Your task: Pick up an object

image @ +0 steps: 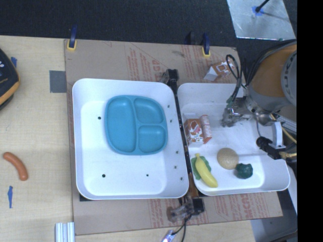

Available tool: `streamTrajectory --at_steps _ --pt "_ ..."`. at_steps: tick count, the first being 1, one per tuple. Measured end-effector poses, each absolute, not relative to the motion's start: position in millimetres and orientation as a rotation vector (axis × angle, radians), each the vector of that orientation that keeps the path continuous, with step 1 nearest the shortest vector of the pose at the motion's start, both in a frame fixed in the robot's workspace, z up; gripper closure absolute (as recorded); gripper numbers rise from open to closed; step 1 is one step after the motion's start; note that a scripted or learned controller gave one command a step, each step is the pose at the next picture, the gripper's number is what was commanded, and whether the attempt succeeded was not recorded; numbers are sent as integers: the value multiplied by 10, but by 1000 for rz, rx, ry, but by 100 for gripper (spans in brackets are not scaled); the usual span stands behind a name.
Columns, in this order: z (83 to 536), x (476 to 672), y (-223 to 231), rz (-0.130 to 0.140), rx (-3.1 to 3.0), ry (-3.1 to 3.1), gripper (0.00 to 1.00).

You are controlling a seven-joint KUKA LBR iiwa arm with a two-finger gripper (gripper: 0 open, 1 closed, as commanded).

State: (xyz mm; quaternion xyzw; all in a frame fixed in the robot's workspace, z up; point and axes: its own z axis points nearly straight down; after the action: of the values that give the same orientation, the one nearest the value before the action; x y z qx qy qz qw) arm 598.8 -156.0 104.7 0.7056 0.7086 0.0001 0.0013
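The right white bin (252, 185) holds a red and white carton (197, 131) by its left wall. A yellow banana (204, 170), a beige round item (227, 158) and a small dark green piece (244, 171) lie along its front. My gripper (231, 118) hangs over the upper middle of this bin, right of the carton and above the beige item, with bare bin floor beneath it. Nothing shows in its grasp. The arm's orange band (270, 69) rises at the right edge.
The left bin (126, 185) carries a blue divided plate (136, 124). A brown sausage (16, 165) lies on the bench far left, near a black and yellow device (6, 79). A small brown packet (218, 72) rests behind the right bin. Cables trail by the arm.
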Motion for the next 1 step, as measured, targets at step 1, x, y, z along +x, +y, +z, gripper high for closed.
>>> streamTrajectory --at_steps 1 --pt "1282 5542 -1009 -5 2216 2230 100"
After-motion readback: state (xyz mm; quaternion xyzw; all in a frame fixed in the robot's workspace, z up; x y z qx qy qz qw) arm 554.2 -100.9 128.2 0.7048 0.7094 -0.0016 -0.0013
